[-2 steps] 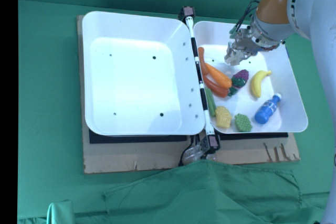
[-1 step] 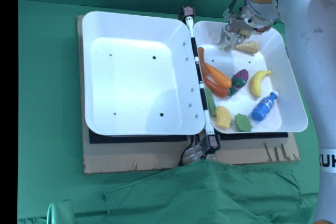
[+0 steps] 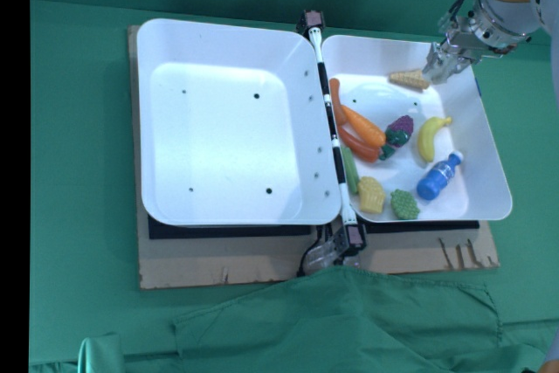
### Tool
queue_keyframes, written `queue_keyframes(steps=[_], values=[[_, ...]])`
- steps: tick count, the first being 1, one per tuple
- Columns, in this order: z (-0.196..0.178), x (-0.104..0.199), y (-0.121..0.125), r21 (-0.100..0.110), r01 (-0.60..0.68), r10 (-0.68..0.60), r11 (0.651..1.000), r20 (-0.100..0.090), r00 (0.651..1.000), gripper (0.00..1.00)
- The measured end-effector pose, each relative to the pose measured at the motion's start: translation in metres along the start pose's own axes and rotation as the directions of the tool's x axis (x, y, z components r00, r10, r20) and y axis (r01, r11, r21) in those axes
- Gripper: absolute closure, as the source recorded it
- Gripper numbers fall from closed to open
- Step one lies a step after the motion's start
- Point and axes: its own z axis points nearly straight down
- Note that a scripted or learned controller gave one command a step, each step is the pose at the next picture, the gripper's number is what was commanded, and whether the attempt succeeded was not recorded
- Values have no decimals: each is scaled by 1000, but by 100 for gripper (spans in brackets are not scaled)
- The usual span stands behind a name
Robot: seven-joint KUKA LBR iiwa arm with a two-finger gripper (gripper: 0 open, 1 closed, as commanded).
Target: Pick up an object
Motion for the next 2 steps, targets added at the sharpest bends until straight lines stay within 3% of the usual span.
queue_keyframes(steps=[1, 2], values=[[-111, 9, 11, -7, 9, -9, 1000, -2, 1000, 100], [-104, 8, 10, 5, 8, -7, 1000, -4, 1000, 0]])
